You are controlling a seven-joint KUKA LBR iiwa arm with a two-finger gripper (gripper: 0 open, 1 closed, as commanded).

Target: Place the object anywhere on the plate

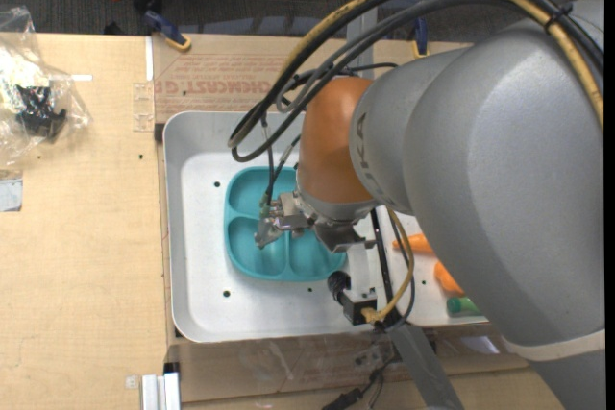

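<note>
While the grey arm [500, 178] covers most of the right half of the desk [77, 283], its orange band [332, 144] sits above the wrist and black and yellow cables [317, 43] loop from it toward the far edge. Beneath it, the white bin [197, 235] lies near the middle of the desk, its left wall and near-left corner showing. A teal divided plate [252, 240] rests on the floor of that bin, toward its centre, partly covered by the wrist. The gripper [269, 228] hangs over the plate's compartments; whether its fingers are spread or closed cannot be told from here, and nothing can be made out between them. Past the arm at the right edge, an orange carrot-like piece [444, 276] lies just beside a small green piece [463, 305], both apart from the plate. A clear plastic bag [34, 96] with small black parts lies at the far-left corner of the desk.
</note>
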